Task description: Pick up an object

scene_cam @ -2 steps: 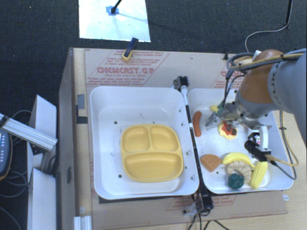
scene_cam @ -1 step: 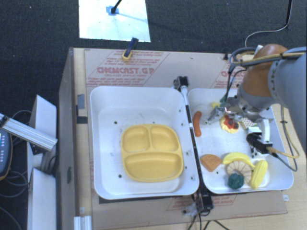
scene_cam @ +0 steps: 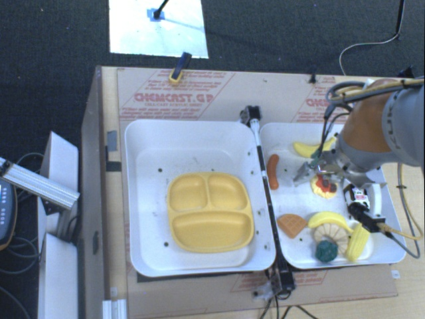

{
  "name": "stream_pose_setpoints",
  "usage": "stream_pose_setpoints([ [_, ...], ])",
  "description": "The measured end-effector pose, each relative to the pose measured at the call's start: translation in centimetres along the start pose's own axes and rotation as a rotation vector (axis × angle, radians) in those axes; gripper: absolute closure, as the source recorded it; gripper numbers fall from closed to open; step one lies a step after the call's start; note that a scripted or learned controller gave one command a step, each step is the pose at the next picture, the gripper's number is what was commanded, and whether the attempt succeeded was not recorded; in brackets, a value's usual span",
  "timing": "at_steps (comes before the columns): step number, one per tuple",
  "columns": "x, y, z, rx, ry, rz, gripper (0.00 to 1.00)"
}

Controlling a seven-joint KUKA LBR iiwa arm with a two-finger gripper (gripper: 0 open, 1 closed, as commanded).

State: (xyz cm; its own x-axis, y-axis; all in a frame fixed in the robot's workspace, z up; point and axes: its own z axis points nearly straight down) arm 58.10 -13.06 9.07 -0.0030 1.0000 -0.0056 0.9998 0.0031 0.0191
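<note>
Seen from above at a slant, a grey arm [scene_cam: 392, 121] with an orange band reaches in from the right over the right-hand white bin [scene_cam: 392, 251]. Its hand [scene_cam: 319, 171] hangs low in the middle of that bin; how far it is open cannot be told, and nothing is clearly held. Just beside the hand, to its right, lies a small round red and yellow toy [scene_cam: 325, 188], possibly touching it. A red sausage [scene_cam: 272, 171] lies to the left, apart from the hand, its long axis running top to bottom. A banana [scene_cam: 304, 149] sits above, and more toy food is near the front edge. The left bin [scene_cam: 143, 178] holds a yellow divided plate [scene_cam: 210, 211].
</note>
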Motion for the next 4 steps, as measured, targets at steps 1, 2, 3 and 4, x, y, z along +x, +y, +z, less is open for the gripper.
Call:
stream_pose_setpoints([
  [1,-0.6,7.0,0.5,0.029,0.003,0.005,0.00],
  [2,-1.0,7.1,-0.8,0.030,-0.004,0.002,1.00],
  [3,7.7,3.6,-9.5,0.013,0.007,-0.003,1.00],
  [4,3.7,-1.5,-5.4,0.019,0.005,0.003,1.00],
])
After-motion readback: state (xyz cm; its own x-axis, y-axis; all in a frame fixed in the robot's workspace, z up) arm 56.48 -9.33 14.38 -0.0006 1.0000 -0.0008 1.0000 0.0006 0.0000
